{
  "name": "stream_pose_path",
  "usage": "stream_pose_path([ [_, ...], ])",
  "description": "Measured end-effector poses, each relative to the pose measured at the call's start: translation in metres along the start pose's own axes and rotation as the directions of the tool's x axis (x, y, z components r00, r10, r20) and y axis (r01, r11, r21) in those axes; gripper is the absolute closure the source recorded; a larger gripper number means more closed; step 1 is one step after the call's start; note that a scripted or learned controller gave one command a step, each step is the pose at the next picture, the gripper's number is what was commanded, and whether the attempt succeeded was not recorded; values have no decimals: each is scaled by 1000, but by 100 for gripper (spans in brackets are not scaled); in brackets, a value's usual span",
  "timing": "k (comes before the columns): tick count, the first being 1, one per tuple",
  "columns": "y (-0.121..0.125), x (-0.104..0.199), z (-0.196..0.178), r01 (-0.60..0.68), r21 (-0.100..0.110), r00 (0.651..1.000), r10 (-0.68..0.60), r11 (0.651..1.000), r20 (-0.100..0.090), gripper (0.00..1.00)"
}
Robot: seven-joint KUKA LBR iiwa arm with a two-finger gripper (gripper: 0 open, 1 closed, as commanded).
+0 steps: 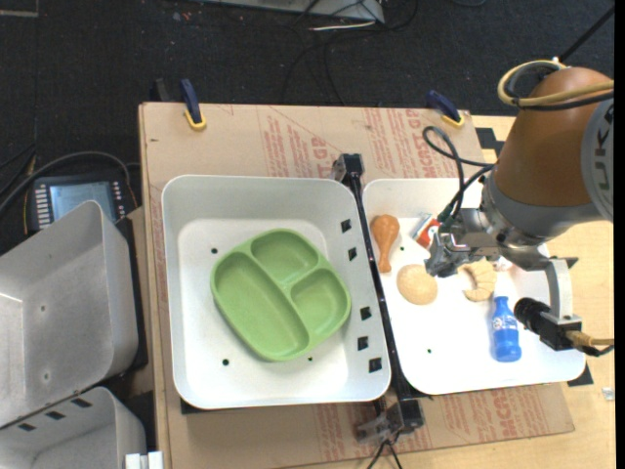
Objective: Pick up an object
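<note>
Blue bottle [504,329] lies just right of the round tan bun [417,285], under the pincer [441,258], grip unclear.

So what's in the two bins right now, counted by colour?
Green: 1, divided plate, left bin
Orange-brown: 1, drumstick
Tan: 2, round bun; curved piece
Blue: 1, bottle
Red-white: 1, partly hidden item
Total: 6

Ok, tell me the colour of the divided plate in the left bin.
Light green; the divided plate shows clearly in the camera view.
</note>
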State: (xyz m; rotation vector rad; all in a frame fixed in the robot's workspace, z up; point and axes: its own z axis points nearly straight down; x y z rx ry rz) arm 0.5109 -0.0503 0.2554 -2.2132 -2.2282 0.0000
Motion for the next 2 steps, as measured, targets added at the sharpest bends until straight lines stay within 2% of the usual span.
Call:
stream_pose_path([
  [2, 3, 105, -7, -1, -1, 1000, 1, 1000, 1, 100],
])
